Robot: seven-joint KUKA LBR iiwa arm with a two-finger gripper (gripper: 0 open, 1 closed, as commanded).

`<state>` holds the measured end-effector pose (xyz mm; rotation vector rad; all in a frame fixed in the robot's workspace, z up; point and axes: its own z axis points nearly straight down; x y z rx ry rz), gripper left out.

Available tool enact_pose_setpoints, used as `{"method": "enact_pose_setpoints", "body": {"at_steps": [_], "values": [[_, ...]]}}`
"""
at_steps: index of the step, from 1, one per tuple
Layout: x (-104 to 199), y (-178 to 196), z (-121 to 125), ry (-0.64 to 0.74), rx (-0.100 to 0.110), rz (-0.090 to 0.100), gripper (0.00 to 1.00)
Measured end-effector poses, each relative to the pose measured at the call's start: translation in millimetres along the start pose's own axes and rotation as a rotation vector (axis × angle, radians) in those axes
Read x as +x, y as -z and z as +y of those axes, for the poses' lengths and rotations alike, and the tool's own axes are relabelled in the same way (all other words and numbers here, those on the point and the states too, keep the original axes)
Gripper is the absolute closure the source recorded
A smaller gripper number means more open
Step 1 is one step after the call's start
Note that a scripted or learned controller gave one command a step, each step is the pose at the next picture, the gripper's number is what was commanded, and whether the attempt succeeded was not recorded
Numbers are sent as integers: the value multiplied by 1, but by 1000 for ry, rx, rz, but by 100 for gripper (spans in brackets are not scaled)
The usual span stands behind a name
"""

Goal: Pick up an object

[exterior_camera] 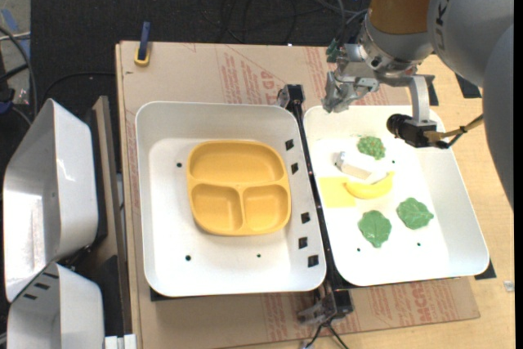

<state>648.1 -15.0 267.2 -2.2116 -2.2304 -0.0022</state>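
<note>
I read this as pre-grasp: tool (337, 100) hovers at the right bin's (466, 200) far-left corner, can't tell its opening, nothing visibly held; nearest target, the banana (369, 189), lies mid-bin, so next descend there.

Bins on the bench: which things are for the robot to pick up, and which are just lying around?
For the job:
- hand, above the right bin's far left corner
- three green pieces
- yellow banana-shaped piece
- small white piece
- flat yellow square

Just lying about:
- yellow divided tray in the left bin
- blue-and-yellow clamp on the cardboard
</note>
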Motion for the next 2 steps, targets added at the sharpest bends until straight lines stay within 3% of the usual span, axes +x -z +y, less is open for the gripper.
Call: {"method": "enact_pose_setpoints", "body": {"at_steps": [1, 2], "values": [[49, -18, -7, 0, 3, 0, 100], [98, -20, 5, 0, -2, -1, 100]]}}
